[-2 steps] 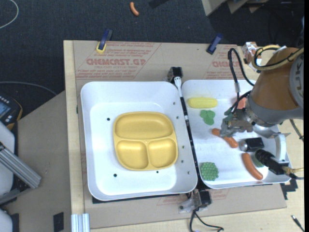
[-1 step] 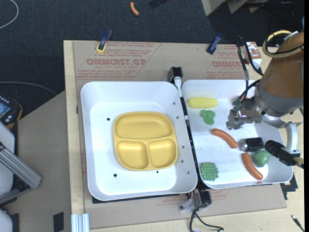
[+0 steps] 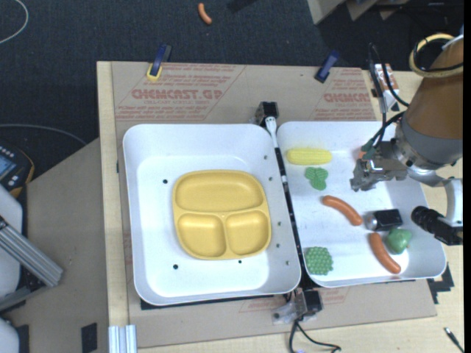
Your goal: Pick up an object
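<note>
The right bin [image 3: 346,274] holds a yellow corn cob [image 3: 308,156] near its far left, with a small green broccoli piece [image 3: 317,176] just below it. An orange sausage [image 3: 342,209] lies mid-bin, and a second sausage [image 3: 385,253] lies at the near right beside a green pepper [image 3: 398,240]. A patch of green peas [image 3: 318,259] sits at the near left. My gripper [image 3: 363,183] hangs over the bin's right half, above and right of the middle sausage, with nothing visible between its fingers.
The left bin [image 3: 147,197] holds a yellow divided plate [image 3: 221,213]. A small black block [image 3: 386,218] lies in the right bin by the pepper. Clamps sit along the board's far edge. A stray orange piece [image 3: 204,13] lies on the dark floor beyond.
</note>
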Available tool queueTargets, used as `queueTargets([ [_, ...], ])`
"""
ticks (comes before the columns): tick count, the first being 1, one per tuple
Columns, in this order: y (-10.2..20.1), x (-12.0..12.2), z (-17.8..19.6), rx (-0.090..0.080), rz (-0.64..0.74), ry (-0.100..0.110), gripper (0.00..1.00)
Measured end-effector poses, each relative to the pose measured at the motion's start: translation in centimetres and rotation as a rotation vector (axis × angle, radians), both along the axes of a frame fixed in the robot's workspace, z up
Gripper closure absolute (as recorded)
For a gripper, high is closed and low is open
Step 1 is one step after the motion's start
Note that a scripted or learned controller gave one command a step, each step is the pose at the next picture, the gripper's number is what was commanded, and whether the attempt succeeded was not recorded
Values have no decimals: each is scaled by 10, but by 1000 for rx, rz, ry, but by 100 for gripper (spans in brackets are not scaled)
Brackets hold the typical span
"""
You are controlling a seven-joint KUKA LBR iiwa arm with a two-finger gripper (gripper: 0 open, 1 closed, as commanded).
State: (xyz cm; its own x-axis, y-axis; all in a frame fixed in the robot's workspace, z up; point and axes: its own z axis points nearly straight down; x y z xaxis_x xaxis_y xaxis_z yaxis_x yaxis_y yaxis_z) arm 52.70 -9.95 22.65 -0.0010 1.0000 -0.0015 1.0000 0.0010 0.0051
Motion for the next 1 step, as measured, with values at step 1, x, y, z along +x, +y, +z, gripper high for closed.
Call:
queueTargets([
  [1, 57, -3, -11, 4, 4, 8, 100],
])
